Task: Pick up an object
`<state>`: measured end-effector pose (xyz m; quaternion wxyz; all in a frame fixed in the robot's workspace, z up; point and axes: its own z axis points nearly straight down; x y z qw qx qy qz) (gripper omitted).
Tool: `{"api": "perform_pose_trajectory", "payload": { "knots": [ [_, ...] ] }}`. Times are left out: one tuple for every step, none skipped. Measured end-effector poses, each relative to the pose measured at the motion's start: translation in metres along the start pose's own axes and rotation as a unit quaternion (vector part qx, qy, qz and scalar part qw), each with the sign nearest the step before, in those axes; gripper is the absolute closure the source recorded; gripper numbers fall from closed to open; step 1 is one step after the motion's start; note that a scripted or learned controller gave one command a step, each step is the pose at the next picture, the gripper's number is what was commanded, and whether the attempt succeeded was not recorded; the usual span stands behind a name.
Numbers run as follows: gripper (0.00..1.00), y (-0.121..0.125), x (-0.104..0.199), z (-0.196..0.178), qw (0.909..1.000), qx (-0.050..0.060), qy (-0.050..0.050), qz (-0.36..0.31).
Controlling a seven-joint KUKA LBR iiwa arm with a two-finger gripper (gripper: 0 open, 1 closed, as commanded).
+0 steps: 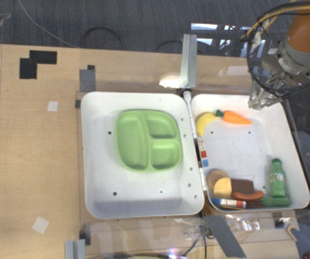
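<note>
Right white bin, carrot just left of tool, its grip state unclear.

A KUKA iiwa arm is seen from above at the upper right corner, its rounded shell banded in glossy orange over a pale grey wrist section. Black cables, with at least one yellowish line among them, loop in wide arcs around the wrist and run off to the left of the orange band. Below the grey collar sits a darker metallic assembly of brackets and fittings, tapering to a light grey gripper whose finer details blur at this distance.
</note>
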<state>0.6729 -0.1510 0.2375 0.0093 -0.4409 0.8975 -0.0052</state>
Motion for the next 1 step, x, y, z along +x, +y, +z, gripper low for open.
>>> {"api": "perform_pose_trajectory", "payload": {
  "knots": [
    [1.0,-0.029,0.046,0.0511,0.9908,-0.007,0.002,-0.135]
  ]
}}
